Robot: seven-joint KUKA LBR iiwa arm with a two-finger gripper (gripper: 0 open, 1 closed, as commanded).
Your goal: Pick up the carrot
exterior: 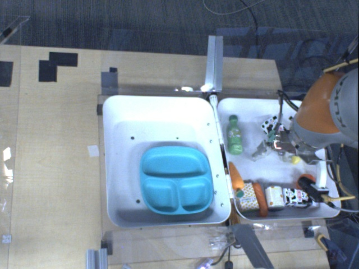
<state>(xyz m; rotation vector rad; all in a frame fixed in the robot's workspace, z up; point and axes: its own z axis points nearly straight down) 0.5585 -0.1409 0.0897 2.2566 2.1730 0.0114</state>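
In the right bin (pixel 249 106), carrot (pixel 236 176), green bottle (pixel 234 133), claw (pixel 268 145) spread wide; blue tray (pixel 176 178) in left bin (pixel 157 108).

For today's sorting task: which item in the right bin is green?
The green bottle, lying near the right bin's left wall. The carrot and hot dog nearer the front are orange.

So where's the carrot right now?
The carrot lies in the right bin, against its left wall, below the green bottle.
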